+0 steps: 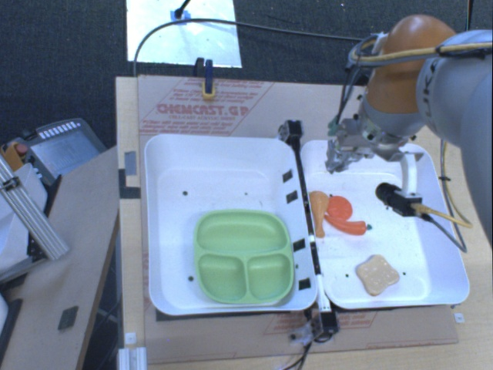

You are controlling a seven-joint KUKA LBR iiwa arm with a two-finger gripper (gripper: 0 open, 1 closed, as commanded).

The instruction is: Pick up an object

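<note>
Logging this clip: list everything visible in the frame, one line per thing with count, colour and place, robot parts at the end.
bins: 2, white, side by side on the bench
divided plate: 1, light green, three compartments, front of the left bin
toy carrot: 1, orange, right bin, against the divider
toy tomato: 1, red, right bin, touching the carrot
toy chili: 1, red-orange, right bin, just in front of the tomato
toast slice: 1, tan, front of the right bin
clamp: 1, blue and yellow, on the board behind the left bin
arm: 1, grey with orange band, reaching in from the right
end effector: 1, metallic, over the back of the right bin, holding nothing visible
</note>
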